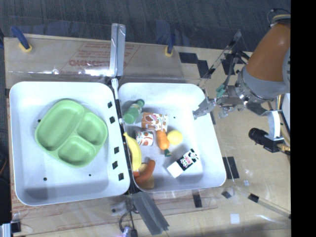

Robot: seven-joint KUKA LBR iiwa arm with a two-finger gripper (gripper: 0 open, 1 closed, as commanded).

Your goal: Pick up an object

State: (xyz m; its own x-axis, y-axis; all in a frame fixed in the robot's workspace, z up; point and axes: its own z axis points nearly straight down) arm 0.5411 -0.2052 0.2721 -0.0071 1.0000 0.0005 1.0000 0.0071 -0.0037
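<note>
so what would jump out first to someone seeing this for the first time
Probably the green divided plate, which lies alone in the left bin and takes up much of its floor. Next, the bright jumble in the right bin: a banana along the left wall, a carrot beside a lemon, and a cow-print carton towards the near edge. The gripper hangs over that bin's right rim, holding nothing visible.

Toy foods clustered in right bin's left half: banana, carrot, lemon, cow-patterned carton.
</note>
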